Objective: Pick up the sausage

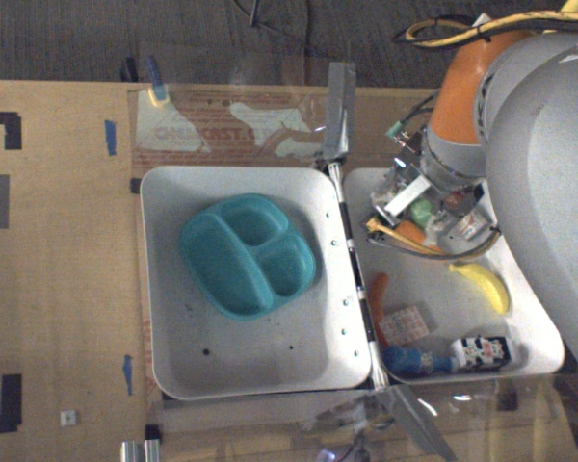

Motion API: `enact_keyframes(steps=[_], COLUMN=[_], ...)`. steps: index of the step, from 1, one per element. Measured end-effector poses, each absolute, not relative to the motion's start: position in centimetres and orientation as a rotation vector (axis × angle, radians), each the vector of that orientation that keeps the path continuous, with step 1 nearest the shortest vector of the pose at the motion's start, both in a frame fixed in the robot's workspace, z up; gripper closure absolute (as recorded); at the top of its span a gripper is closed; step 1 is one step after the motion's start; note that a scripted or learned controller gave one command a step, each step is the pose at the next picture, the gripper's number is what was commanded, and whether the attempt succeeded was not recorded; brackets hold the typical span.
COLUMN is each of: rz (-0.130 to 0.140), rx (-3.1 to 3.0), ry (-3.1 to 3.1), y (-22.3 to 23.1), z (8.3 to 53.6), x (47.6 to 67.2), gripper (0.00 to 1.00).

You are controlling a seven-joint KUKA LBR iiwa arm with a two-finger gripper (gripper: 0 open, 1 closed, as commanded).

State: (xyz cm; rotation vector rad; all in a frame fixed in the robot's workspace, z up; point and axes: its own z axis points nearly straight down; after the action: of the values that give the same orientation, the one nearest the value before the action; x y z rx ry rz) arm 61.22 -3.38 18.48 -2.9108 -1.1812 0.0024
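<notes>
At frame center-left we see a teal divided plate in the left bin. The sausage lies along the right bin's left wall, long axis running top to bottom. Our gripper hovers above and right of it; whether it's spread, we cannot tell.

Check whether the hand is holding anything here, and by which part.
Cannot be told: the hand sits low over the right bin, and the sausage lies apart by the divider.
</notes>
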Motion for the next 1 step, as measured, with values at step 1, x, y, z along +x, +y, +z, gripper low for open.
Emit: enact_keyframes(steps=[1], rz=[0.006], rx=[-2.947], ry=[-1.079], y=[-13.61], z=[13.02], x=[56.64], gripper=[0.0])
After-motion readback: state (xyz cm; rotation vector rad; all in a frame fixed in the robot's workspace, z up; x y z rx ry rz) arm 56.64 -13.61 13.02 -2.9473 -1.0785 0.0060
